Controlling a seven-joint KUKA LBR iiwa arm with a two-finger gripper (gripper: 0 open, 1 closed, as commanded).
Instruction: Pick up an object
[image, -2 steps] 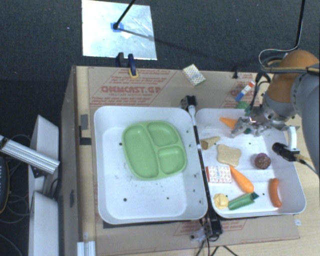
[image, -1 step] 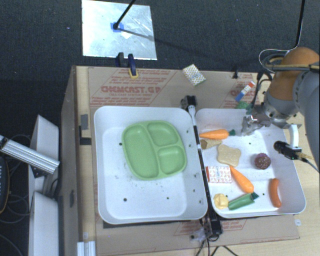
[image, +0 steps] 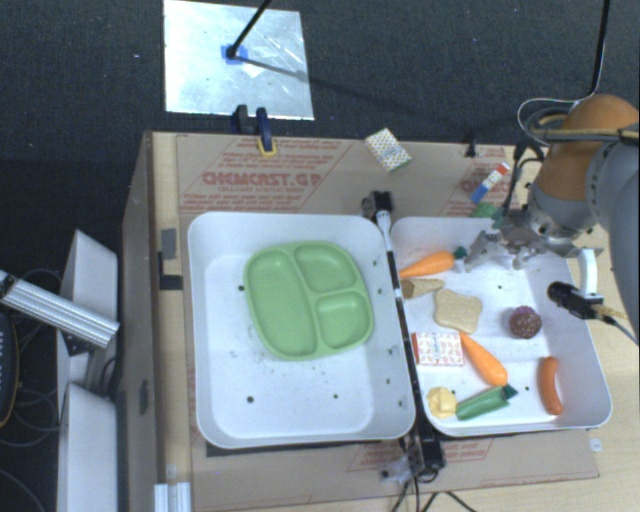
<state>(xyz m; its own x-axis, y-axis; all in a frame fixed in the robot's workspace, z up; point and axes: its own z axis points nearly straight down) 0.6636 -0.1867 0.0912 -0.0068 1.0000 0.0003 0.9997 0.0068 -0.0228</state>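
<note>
"CHEMCAST GP" — red print, partly legible — across the brown board (image: 262, 178) under the bins

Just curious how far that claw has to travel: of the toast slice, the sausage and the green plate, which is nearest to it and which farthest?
From the gripper:
1. Toast slice, just below it in the right bin.
2. Sausage, near that bin's lower right corner.
3. Green plate, over in the left bin.
</note>
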